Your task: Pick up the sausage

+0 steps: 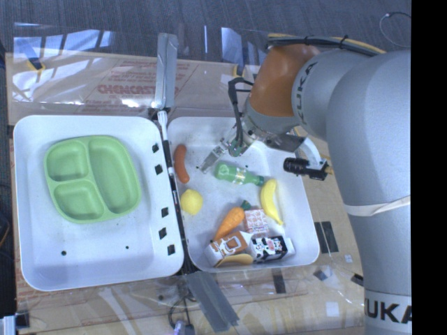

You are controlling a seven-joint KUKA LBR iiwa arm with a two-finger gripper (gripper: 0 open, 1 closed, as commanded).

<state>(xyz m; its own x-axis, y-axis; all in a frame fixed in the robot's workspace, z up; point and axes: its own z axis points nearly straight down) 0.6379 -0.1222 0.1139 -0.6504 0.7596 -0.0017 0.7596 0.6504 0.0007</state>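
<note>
sausage (181, 163): you find it in the right bin (304, 202), lying lengthwise against the left wall, near the far end. nothing touches it.
gripper (225, 152): you see it low in the far middle of the right bin, well right of the sausage. its fingers stand spread apart, with nothing between them; one tip points left toward the sausage, the other sits just above the green bottle.
arm (349, 117): it reaches in from the right; the orange band sits above the wrist, over the far rim of the right bin.
green bottle (238, 175): lies on its side in the middle of the right bin, just beside the gripper.
lemon (191, 202): near the left wall, in front of the sausage, apart from it.
banana (270, 200): right of the bottle.
carrot (231, 222): near the middle front, beside small cartons (269, 248).
left bin (28, 208): you see a green divided plate (91, 177) lying flat in it.
</note>
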